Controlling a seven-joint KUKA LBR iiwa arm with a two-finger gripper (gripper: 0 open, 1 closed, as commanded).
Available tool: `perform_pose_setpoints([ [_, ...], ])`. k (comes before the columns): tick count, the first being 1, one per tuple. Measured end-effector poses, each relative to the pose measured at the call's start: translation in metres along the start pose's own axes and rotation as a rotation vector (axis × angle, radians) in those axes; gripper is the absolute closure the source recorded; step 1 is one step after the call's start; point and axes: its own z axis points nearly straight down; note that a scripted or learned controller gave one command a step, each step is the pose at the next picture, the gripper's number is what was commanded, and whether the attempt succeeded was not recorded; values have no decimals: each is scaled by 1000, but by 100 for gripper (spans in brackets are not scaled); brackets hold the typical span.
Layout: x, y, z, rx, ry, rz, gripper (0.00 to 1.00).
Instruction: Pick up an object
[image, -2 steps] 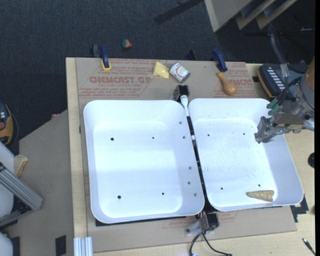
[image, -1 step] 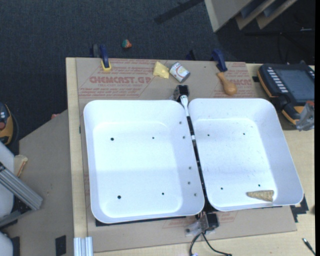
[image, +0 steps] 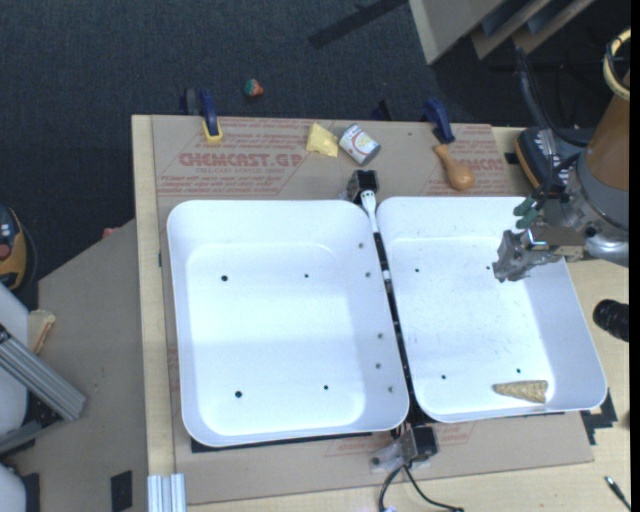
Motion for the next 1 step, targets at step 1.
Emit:
perform_pose_setpoints([
  [1, -86, -16, -42, -16, -10, 18, 100],
])
